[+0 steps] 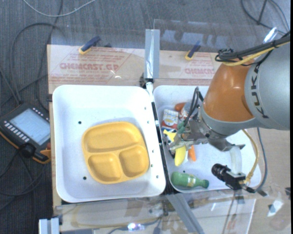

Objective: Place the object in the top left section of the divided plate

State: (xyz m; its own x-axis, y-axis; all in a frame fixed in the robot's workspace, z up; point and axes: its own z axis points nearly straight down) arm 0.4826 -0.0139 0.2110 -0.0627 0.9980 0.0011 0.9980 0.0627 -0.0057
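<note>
Picking step: arm (244,96) lowered over toys at right of frame, claw (185,139) state cannot be told; next, carry one toy to the yellow plate (116,151).

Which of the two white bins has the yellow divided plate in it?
The left bin holds the yellow plate. The right bin has small toy foods instead, including a green bottle, with the arm reaching over it.
</note>
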